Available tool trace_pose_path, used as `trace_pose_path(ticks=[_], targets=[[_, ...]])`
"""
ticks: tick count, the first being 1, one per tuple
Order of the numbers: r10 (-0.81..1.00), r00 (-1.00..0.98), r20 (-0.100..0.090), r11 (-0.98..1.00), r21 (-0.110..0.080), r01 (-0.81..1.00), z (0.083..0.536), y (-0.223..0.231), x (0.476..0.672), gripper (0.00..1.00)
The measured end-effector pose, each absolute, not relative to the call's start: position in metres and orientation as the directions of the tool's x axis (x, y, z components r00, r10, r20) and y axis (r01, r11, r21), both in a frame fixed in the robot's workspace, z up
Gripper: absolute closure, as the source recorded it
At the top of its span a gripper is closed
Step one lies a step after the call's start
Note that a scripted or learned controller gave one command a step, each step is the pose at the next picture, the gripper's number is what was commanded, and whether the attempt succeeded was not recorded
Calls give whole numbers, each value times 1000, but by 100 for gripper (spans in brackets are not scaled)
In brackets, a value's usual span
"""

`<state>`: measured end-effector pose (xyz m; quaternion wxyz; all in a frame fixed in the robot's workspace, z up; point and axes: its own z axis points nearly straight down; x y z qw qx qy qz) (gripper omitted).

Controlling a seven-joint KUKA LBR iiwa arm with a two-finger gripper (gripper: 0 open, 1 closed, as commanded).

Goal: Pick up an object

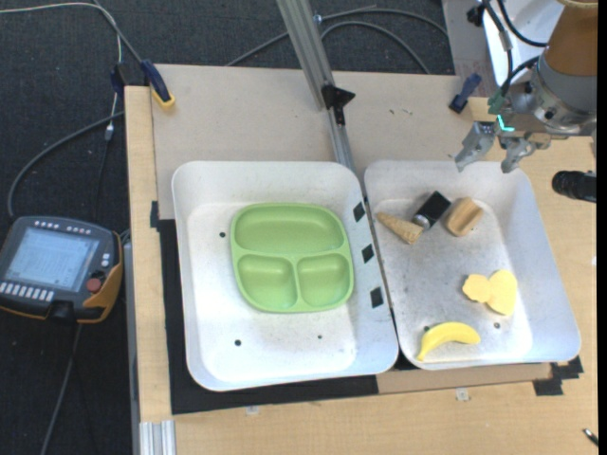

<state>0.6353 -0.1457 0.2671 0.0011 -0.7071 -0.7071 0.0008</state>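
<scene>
While the gripper (493, 150) hovers with fingers spread and nothing between them above the right bin's (542, 226) far edge, it should descend squarely over the cork (463, 217) nearby.

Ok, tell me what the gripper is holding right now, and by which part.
Nothing. The gripper hangs open above the right bin's far edge, with nothing between its fingers.

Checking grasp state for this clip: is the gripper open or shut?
Open. The gripper hangs above the right bin's far rim with its two fingers spread apart, nothing between them.
</scene>
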Motion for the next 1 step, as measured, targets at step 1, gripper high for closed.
trace_pose_path(ticks=[1], targets=[[1000,-1,0,1,0,1000,268,-146,636,0]])
